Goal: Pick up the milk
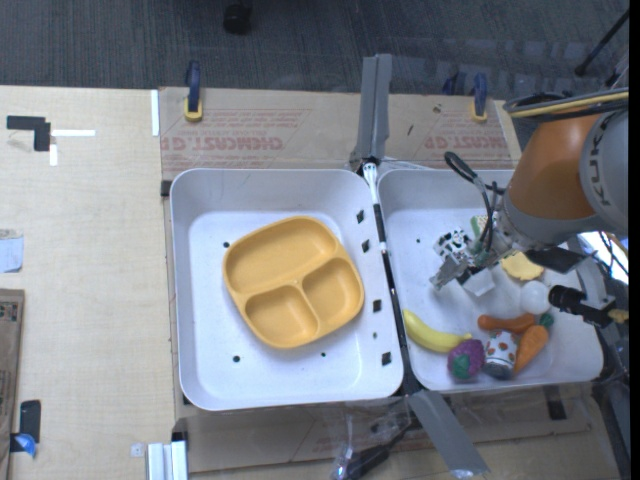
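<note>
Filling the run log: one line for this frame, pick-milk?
task: pick milk | pincer: right bin, beside milk | grasp: not seen | left bin: yellow tray | near: banana, carrots

Single fixed camera above the bench (80, 268), looking down at a slant on both white bins: left bin (200, 368) and right bin (410, 208). Floor lies beyond the far edge; the arm (560, 173) enters from the right.
</note>
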`<state>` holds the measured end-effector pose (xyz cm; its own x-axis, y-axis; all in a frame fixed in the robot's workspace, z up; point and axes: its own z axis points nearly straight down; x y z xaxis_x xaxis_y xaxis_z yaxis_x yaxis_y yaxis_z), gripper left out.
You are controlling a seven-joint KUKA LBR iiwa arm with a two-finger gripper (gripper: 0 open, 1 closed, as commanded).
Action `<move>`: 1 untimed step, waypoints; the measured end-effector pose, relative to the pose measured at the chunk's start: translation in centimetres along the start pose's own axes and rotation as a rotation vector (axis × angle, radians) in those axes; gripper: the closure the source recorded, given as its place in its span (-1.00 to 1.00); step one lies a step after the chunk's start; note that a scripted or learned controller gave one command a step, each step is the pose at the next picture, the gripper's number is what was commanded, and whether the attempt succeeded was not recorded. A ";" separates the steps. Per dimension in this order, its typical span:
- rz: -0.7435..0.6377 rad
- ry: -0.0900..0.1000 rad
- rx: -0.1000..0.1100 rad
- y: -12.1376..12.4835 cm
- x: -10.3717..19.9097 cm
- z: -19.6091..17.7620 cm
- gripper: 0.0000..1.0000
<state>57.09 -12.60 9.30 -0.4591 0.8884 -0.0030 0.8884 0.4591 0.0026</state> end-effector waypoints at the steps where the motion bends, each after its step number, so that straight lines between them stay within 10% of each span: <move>1: 0.004 -0.002 -0.002 0.0 -0.2 -0.9 1.00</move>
<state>57.16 -12.74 10.24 -0.4553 0.8903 -0.0051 0.8903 0.4554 0.0042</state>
